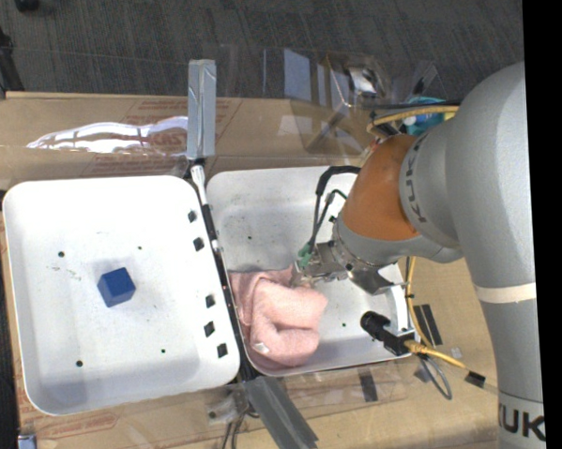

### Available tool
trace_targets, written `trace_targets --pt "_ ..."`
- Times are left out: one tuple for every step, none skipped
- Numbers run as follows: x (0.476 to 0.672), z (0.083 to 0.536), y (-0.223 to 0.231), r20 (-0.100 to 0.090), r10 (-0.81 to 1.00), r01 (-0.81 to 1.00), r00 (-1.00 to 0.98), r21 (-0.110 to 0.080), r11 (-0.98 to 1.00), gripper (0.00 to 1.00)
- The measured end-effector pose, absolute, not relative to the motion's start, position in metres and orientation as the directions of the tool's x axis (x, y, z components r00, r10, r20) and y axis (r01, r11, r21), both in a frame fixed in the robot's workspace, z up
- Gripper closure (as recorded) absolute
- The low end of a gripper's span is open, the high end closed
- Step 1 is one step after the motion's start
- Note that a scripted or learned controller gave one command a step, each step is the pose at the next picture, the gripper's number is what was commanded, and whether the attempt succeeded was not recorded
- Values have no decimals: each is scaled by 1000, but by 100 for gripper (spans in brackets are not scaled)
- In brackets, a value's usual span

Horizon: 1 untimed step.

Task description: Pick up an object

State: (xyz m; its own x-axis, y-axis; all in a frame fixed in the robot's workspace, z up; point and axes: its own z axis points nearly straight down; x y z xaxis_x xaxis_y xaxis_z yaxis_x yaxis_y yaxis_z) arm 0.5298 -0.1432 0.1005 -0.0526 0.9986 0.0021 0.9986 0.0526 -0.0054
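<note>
Here, the pincer (307, 264) is lowered into the right bin (260, 187), at the upper right edge of a crumpled pink cloth (281, 317). The cloth lies in the lower left part of that bin, against the wall shared with the left bin (40, 278); its bulk spreads down and to the left from the pincer tip. Its long axis runs roughly from upper left to lower right, though the folds make this uncertain. Whether the pincer is spread or closed cannot be told, as the wrist hides the tips; no fabric can be seen gripped. A blue cube (116, 286) sits alone in the left bin, well apart from the arm and across the divider. In judgement, the cloth is the nearer candidate: a grasp would need the tip shifted slightly toward the cloth's middle.
</note>
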Motion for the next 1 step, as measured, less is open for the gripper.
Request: trace_targets --pt "574 236 -97 0 982 982 -190 0 190 100"
